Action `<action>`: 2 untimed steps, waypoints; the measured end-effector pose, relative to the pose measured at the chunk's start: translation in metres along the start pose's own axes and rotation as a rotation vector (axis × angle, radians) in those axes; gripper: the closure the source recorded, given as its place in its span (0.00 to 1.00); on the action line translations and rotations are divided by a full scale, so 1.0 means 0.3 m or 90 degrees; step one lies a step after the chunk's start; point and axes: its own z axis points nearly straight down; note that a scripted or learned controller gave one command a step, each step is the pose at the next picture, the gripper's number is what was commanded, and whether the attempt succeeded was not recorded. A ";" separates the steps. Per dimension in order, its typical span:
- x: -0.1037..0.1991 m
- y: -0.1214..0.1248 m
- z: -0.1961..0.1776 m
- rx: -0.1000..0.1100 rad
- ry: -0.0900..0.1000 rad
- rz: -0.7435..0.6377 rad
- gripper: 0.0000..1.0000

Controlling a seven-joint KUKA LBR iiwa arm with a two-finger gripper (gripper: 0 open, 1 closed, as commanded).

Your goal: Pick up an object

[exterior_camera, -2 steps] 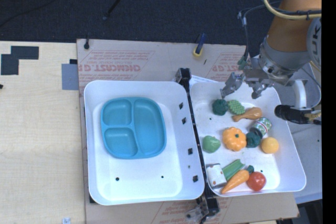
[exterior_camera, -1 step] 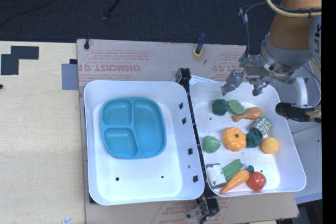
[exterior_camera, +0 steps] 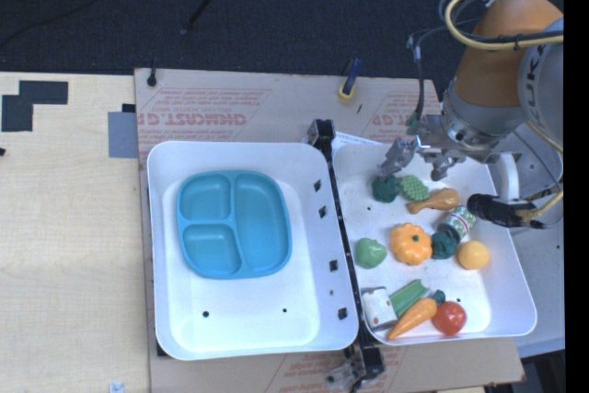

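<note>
My gripper [exterior_camera: 420, 163] hangs over the back of the right bin [exterior_camera: 515, 308], open, with nothing between its fingers [exterior_camera: 398, 157]. Just below it lie a dark green toy vegetable [exterior_camera: 386, 190], a light green bumpy piece [exterior_camera: 414, 188] and a tan drumstick [exterior_camera: 434, 201]. Further forward sit an orange pumpkin [exterior_camera: 410, 243], a green pepper [exterior_camera: 370, 252], a small can [exterior_camera: 457, 221], a dark teal piece [exterior_camera: 445, 242] and a yellow lemon [exterior_camera: 473, 255]. At the front lie a carrot [exterior_camera: 413, 317], a red tomato [exterior_camera: 449, 317] and a green cucumber [exterior_camera: 408, 296].
The left bin [exterior_camera: 184, 308] holds a blue divided plate [exterior_camera: 233, 224]. A black divider [exterior_camera: 336, 225] runs between the bins. A small white box [exterior_camera: 375, 304] lies at the right bin's front left. Cables [exterior_camera: 460, 23] loop beside the arm's orange band [exterior_camera: 511, 41].
</note>
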 end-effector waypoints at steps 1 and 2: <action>0.006 0.008 0.215 0.001 0.000 0.000 0.00; 0.006 -0.007 0.428 0.000 0.000 0.000 0.00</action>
